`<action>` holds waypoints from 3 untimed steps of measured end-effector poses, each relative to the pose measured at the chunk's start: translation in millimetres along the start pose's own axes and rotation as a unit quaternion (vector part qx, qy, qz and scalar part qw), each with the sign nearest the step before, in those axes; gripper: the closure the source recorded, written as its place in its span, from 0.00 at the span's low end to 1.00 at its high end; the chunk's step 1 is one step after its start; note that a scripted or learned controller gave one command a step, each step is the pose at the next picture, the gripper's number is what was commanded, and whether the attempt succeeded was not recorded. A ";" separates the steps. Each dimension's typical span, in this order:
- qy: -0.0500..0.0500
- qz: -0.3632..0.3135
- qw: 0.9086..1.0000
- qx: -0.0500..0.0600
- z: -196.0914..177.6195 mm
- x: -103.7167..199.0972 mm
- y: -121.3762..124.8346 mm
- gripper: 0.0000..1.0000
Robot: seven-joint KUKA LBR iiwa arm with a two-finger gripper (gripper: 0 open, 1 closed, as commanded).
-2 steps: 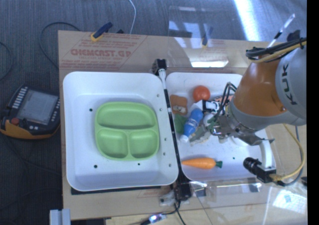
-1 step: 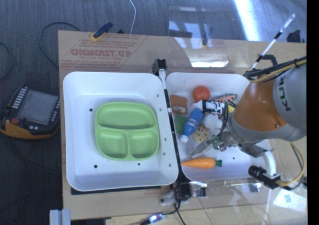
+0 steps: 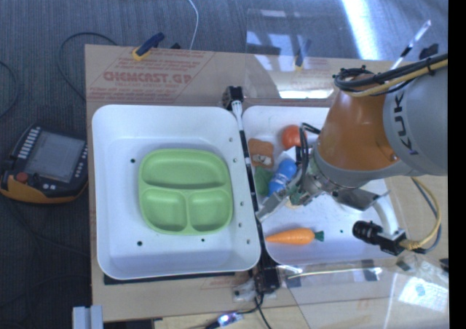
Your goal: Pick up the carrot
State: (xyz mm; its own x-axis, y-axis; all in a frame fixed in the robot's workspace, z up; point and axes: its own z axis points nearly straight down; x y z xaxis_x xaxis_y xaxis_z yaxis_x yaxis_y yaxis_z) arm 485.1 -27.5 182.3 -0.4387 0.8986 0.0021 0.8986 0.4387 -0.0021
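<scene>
The grey arm (image 3: 429, 127) comes in from the right edge of the frame, its orange band (image 3: 353, 138) sitting over the upper middle of the right bin (image 3: 331, 247), with dark cables looped across its top; below the band the wrist slants down and to the left, and the gripper (image 3: 273, 202) ends low over the bin's left part, near the divide between the two bins; one slim grey finger (image 3: 267, 206) can be made out pointing toward the lower left, but whether the claw is apart or together I cannot tell from this angle; nothing is seen between its tips. The carrot (image 3: 291, 236), orange with a small green top at its right end, lies flat on the white floor of the right bin toward the lower centre of the frame, just below the gripper and apart from it. Beside the wrist in the same bin sit a blue object (image 3: 282, 173), a brown object (image 3: 260, 151) and a round orange-red object (image 3: 291, 135), the blue one partly covered by the arm. The left bin (image 3: 116, 247) holds a green divided plate (image 3: 186, 191) with three compartments, lying in its middle. Both bins rest on a brown board (image 3: 145, 73) printed with red lettering, a yellow and blue item (image 3: 148, 44) at its upper left corner; the board stands on dark grey carpet (image 3: 44, 22); a handheld control pendant (image 3: 45, 164) with a screen lies on the carpet at the left edge of the frame, a thin cable curling above it; bright light falls across the carpet at the top right.
</scene>
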 end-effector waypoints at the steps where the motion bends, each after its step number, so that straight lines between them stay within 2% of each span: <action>1: 0.001 -0.231 0.973 0.002 2.0 4.7 0.7 0.00; 2: 0.002 -0.414 0.910 0.002 2.1 31.9 14.0 0.00; 3: 0.002 -0.414 0.910 0.001 2.1 32.0 14.1 0.00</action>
State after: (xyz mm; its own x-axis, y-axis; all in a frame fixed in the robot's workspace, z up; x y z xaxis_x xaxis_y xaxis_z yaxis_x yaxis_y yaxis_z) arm 483.7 7.5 180.2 -0.9657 0.2596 0.0077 0.2596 0.9657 -0.0008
